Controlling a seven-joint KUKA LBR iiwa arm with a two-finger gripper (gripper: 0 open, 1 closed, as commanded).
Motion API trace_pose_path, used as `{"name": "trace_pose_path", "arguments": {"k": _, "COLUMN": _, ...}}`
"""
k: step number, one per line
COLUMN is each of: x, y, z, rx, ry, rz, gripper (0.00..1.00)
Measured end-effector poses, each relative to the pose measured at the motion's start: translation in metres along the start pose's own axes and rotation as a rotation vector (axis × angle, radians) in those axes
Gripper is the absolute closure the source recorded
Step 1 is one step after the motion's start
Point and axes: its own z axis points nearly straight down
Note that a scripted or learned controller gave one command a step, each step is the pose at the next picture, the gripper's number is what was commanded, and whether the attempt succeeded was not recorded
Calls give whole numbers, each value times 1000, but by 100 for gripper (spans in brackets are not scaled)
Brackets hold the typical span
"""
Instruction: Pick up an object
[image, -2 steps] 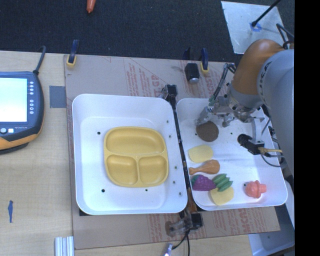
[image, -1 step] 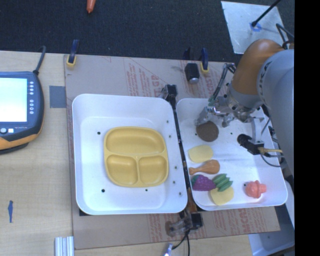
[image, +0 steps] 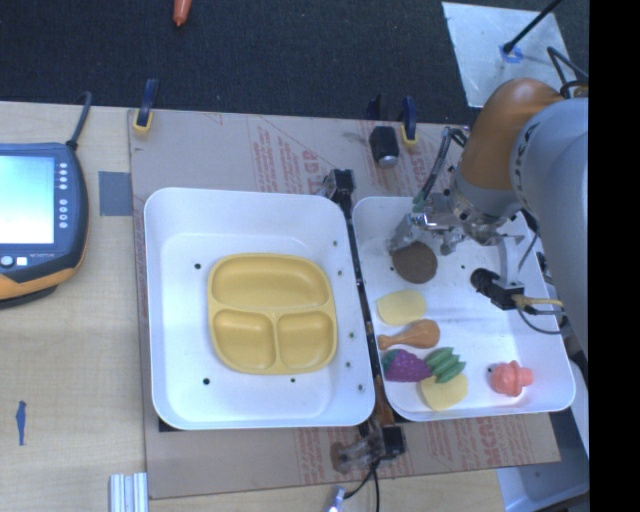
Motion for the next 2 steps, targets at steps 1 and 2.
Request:
{"name": "trace_pose_path", "arguments": {"k": 1, "x": -1, "y": 0, "z": 0, "rx": 0, "ry": 0, "rz": 0, "gripper": 0}}
{"name": "trace_pose_path", "arguments": {"k": 2, "x": 4, "y": 0, "z": 0, "rx": 1, "ry": 0, "rz": -1, "gripper": 0}}
